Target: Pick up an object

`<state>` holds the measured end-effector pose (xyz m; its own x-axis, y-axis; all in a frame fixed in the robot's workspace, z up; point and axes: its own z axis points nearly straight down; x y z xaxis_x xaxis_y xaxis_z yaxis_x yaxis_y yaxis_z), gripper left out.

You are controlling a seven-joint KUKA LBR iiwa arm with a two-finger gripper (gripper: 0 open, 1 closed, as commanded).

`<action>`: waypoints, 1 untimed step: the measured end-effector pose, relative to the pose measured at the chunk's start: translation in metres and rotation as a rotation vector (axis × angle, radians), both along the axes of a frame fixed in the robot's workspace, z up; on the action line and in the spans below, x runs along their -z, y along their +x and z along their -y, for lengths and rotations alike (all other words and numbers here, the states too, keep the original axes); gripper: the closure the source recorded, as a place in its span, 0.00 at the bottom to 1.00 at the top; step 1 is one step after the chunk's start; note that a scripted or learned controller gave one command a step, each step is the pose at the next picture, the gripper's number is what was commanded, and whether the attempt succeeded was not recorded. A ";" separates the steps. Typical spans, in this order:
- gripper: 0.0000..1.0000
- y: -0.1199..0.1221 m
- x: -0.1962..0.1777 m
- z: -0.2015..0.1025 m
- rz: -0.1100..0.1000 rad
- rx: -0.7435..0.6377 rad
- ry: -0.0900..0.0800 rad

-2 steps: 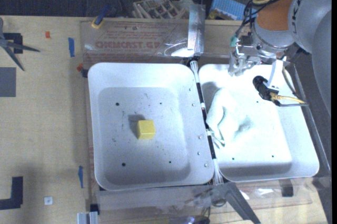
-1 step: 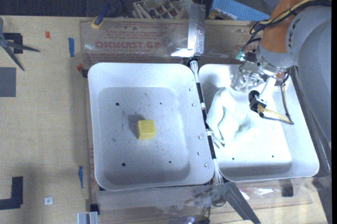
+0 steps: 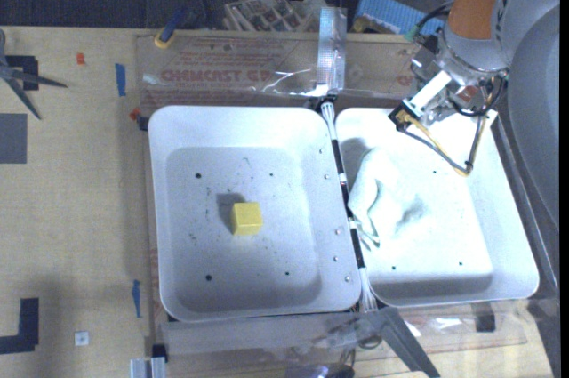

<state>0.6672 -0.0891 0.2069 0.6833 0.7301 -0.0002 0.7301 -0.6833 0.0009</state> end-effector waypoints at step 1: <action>1.00 -0.023 0.113 0.036 0.000 -0.229 0.001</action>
